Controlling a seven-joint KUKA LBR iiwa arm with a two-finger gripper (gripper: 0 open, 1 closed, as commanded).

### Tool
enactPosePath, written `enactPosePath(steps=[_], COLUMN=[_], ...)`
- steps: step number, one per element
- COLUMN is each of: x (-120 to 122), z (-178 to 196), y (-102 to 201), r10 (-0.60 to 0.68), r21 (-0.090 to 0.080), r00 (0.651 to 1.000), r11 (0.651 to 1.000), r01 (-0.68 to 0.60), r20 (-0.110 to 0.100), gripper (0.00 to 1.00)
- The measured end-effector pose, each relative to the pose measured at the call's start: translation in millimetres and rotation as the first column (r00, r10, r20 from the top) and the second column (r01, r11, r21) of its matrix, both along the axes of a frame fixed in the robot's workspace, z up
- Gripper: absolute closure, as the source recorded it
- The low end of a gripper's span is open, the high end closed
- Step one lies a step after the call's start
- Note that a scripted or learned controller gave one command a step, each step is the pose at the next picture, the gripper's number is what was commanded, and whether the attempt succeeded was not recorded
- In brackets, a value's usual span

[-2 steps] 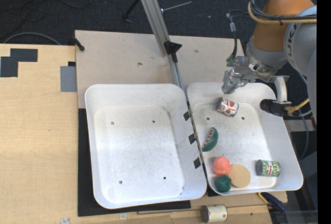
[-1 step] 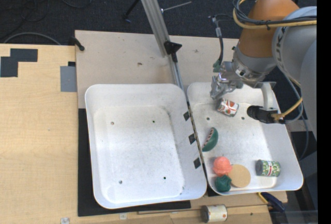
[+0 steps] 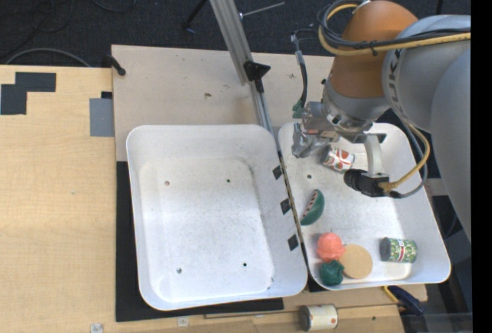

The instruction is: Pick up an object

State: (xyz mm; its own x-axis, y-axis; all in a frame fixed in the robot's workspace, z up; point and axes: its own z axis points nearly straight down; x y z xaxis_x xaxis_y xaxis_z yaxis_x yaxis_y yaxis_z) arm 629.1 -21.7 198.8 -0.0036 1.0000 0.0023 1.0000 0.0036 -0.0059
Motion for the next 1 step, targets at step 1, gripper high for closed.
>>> enactPosePath(steps=[1], x=[-13.1], z=[2.5], y=[54.9], r10=[0.001], r21=[0.0], r00=[1.0], r11=[1.0], r01=[-0.001], r20=[0.0], gripper=[1.0])
